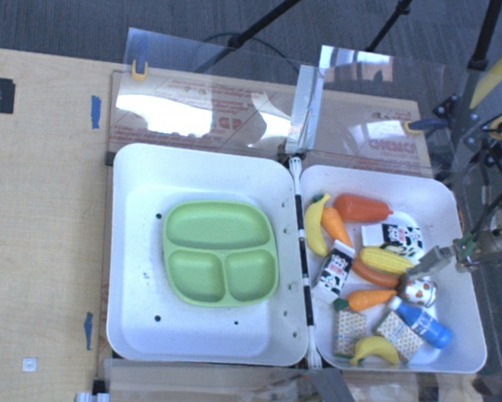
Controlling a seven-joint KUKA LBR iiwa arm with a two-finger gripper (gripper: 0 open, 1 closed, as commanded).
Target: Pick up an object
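Observation:
The right white bin (pixel 468 303) holds a heap of toy foods. A yellow banana (pixel 315 226) lies at its left wall, with a red-orange piece (pixel 362 206) and a carrot (pixel 334 224) beside it. Two cow-patterned cartons (pixel 336 270) (pixel 401 236), a corn cob (pixel 386 260) and a second carrot (pixel 370 299) fill the middle. A round silver-and-red can (pixel 418 291), a blue bottle (pixel 424 327) and a small banana (pixel 376 349) lie toward the front. My gripper (pixel 446 255) reaches in from the right edge, low over the bin beside the corn cob and the can.
The left white bin (pixel 129 254) holds a green divided plate (pixel 220 253). Clear plastic walls (pixel 308 103) stand behind both bins. Tripod legs and cables (pixel 494 132) crowd the back right. The wooden bench (pixel 26 217) stretches to the left.

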